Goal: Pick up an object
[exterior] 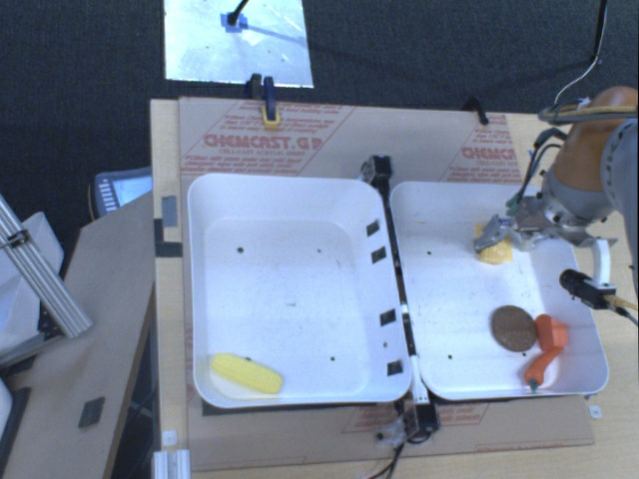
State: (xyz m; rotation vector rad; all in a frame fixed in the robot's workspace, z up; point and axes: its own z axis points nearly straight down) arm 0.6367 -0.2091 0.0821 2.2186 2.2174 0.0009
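Note:
My gripper (496, 236) reaches in from the right over the far part of the right bin (439, 267). Its tip sits right at a small yellow object (495, 252) lying on the bin floor. A brown round disc (514, 328) lies near the front right of the same bin, with an orange carrot-like toy (545, 345) beside it. A yellow corn cob (246, 372) lies in the front left corner of the left bin (280, 208).
The divider between the bins carries black clips (384, 257). The arm's grey body and orange band (599, 143) overhang the right bin's far right corner. A black cable end (589, 289) hangs over the right rim.

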